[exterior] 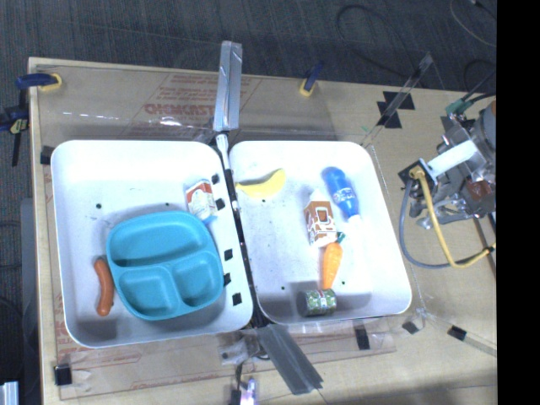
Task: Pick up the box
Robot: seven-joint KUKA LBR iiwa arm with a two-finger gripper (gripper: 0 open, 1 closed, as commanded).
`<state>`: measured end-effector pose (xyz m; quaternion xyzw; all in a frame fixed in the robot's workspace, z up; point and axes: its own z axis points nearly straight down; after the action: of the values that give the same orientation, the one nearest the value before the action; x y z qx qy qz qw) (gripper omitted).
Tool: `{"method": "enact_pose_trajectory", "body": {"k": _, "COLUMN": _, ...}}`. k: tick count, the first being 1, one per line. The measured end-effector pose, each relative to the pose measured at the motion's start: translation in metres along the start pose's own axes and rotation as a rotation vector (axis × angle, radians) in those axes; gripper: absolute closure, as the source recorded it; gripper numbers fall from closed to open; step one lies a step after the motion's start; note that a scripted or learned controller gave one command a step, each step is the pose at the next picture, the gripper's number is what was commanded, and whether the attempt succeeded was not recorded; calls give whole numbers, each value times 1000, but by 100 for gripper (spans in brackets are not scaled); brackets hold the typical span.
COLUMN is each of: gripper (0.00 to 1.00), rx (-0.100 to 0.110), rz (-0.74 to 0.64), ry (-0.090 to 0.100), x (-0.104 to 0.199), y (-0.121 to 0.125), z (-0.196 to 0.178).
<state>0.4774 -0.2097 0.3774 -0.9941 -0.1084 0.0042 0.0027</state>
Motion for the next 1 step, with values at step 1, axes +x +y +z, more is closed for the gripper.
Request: {"method": "enact_pose_trajectory", "body": {"k": 1, "gripper": 100, "rx": 3, "rz": -10, "ry": -4, "x": 1, "y": -1, "z": -9}}
